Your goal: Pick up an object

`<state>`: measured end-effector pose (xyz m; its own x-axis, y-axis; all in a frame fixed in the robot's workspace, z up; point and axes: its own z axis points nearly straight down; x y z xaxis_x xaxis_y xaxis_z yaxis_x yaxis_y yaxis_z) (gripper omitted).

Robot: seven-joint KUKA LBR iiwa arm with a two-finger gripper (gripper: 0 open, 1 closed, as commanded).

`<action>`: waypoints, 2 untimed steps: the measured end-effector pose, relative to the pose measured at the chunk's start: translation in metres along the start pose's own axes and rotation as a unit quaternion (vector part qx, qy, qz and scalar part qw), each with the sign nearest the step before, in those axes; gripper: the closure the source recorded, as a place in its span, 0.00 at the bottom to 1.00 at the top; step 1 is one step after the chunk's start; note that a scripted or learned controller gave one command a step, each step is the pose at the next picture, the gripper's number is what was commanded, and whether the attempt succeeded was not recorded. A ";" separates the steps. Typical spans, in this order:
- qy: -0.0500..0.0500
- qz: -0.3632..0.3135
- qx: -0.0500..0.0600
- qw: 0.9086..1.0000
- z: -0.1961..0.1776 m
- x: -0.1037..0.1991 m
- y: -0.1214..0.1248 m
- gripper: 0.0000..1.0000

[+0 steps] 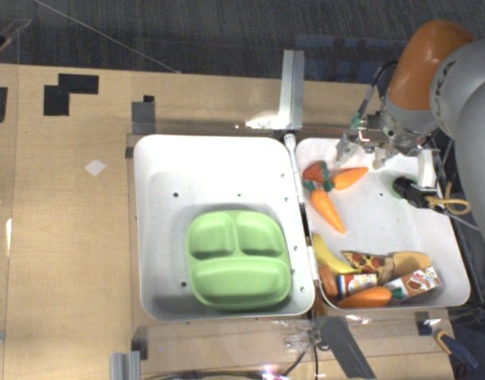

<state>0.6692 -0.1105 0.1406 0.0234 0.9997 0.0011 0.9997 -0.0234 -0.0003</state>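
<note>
My gripper (361, 157) hangs over the far part of the right bin (432, 232), and its two fingers stand apart, open. Just in front of the fingertips lies an orange carrot (350, 178) with its green end pointing left; nothing sits between the fingers. A second carrot (326, 210) lies slantwise below it, next to a red piece (313, 170) by the bin's left wall. At the near end of the bin there is a pile: a yellow banana (323, 252), a small ketchup bottle (354, 279), an orange piece (365, 297), a brown bag (407, 261) and a printed carton (417, 279).
The left bin (171, 180) holds a green divided plate (238, 257) towards its near side. A metal post (292, 89) stands behind the wall between the two bins. Bare white floor lies in the middle of the right bin, right of the carrots.
</note>
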 end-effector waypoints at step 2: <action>-0.001 -0.002 -0.002 1.000 -0.030 0.000 -0.009 0.00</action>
<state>0.6605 -0.1099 0.1707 0.0188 0.9998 -0.0005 0.9998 -0.0188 0.0035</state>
